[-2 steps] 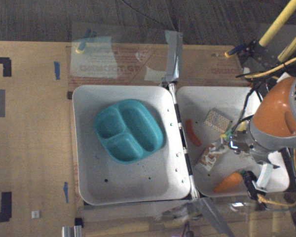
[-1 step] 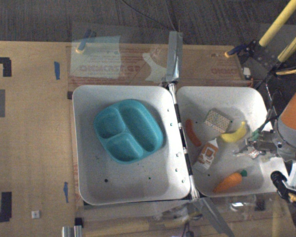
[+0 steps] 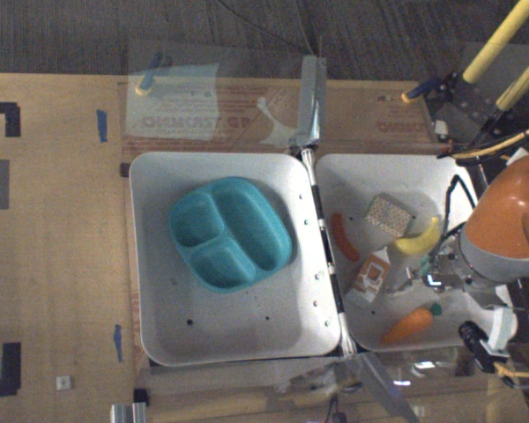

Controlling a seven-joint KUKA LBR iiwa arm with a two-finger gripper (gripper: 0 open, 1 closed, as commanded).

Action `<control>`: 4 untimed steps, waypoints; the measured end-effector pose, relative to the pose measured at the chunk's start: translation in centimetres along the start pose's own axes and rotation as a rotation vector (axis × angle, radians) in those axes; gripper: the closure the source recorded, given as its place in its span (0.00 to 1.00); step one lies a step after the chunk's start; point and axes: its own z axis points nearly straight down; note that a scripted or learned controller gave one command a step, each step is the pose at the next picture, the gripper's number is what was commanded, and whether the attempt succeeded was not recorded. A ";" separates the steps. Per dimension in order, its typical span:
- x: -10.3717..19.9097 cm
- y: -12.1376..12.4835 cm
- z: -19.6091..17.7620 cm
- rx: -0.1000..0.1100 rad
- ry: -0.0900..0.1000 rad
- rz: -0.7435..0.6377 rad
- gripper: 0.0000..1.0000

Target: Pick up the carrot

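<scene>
Orange carrot [image 3: 408, 325] below half-hidden gripper [image 3: 430, 278]

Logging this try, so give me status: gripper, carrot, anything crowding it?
Gripper above right bin, nothing seen in it. Carrot lies on bin floor, ungrasped. Banana and small carton nearby, apart from carrot.

Lighting is looking pretty flat and even, coming mostly from overhead, so nothing is throwing hard shadows. The two white bins [image 3: 220, 333] are reading a bit bright, almost washing out, with soft grey shading along their inner walls. The clear plastic sheet [image 3: 181, 95] at the top is picking up a pale glare. Everything is looking slightly soft and grainy, and the orange part of the arm [image 3: 511, 223] at the right edge is blurring noticeably.
</scene>
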 end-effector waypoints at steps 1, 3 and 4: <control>-0.1 0.2 -1.1 -0.006 -0.003 0.003 1.00; -0.2 -0.1 -7.7 0.007 0.003 0.021 1.00; -0.2 -0.1 -7.8 0.007 0.003 0.021 0.00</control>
